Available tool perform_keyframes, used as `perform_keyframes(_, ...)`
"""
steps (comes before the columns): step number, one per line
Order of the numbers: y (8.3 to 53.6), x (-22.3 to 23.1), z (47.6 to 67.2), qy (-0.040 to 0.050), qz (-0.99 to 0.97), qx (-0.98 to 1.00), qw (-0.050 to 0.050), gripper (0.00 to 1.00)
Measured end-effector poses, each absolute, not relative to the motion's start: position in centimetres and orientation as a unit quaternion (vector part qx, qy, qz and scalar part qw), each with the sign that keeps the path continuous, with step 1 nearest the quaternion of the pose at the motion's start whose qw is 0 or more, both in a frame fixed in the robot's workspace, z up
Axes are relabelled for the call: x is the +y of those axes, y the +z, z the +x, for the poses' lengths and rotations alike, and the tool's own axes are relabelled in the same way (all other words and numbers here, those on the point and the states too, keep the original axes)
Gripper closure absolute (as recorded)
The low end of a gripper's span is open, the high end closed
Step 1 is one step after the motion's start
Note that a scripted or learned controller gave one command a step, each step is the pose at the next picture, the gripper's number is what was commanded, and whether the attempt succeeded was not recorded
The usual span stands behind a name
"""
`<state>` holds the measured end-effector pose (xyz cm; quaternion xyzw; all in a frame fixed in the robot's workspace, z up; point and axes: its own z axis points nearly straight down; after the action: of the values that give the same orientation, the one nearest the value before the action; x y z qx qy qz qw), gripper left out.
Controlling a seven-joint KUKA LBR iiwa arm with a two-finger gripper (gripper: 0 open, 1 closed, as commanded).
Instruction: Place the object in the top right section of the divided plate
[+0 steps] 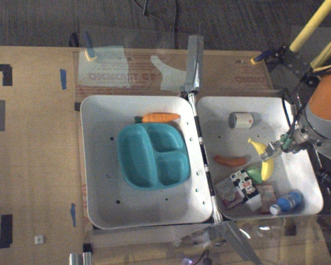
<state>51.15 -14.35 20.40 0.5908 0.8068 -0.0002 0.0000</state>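
Across the left bin (99, 203): my teal divided plate (153, 155) lies near the middle, its three sections bare.
Plate's far rim: an orange carrot (160, 116) lies just beside it, on the bin floor, outside the plate.
Right bin (207, 126), far end: a small grey-and-white can (241, 120) on its side.
Right bin, middle: an orange-red sausage-shaped toy (230, 160), then a yellow banana (263, 158).
Right bin, near end: a patterned box (237, 187), and a blue-capped bottle (286, 202).
My gripper (271, 150): right at the banana; whether the fingers close on it, I cannot tell.
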Motion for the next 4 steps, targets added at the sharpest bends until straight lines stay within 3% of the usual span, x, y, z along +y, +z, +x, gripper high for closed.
perform_keyframes(1, 22.0, -9.7, 48.1, -0.0004, 0.565, 0.825, -0.001, 1.00)
perform_keyframes(2, 18.3, -7.5, 48.0, -0.0005, 0.582, 0.813, -0.001, 1.00)
perform_keyframes(3, 20.4, -5.7, 48.0, -0.0002, 0.625, 0.781, 0.001, 1.00)
perform_keyframes(4, 18.9, -7.7, 48.8, -0.0005, 0.655, 0.756, 0.000, 1.00)
